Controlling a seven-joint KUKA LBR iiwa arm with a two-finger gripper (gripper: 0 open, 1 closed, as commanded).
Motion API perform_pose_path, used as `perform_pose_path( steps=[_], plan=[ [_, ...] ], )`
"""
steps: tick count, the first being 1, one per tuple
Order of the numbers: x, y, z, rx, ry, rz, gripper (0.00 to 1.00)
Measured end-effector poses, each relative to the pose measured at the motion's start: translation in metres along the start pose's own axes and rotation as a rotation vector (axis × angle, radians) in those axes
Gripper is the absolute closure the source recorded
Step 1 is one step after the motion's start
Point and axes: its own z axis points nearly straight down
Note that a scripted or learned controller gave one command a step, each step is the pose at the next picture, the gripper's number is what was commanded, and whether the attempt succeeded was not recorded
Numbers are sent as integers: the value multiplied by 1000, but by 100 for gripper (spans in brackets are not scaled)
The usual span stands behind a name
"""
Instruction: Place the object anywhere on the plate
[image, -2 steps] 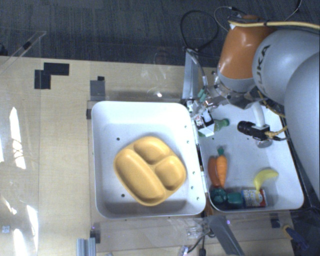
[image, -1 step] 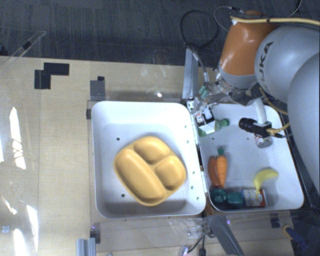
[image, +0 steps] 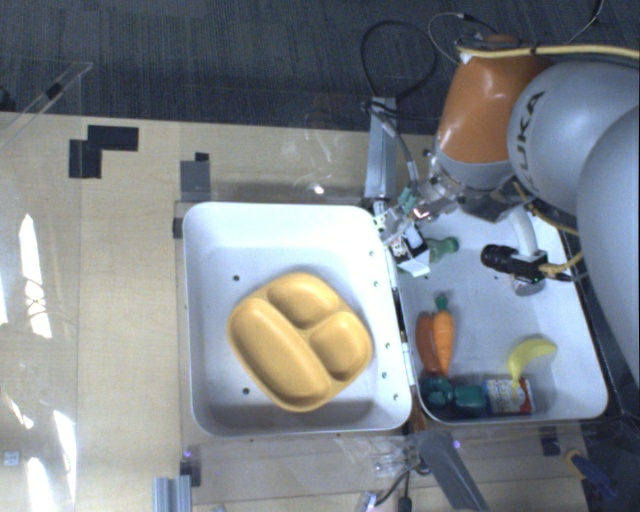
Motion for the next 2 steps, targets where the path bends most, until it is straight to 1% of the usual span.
perform_pose_path(
  steps=[1, 2],
  plan=[
    [0, 2, -12, -7, -2, -1, 100],
    [3, -14, 2, 2, 2, -39, 100]
  ],
)
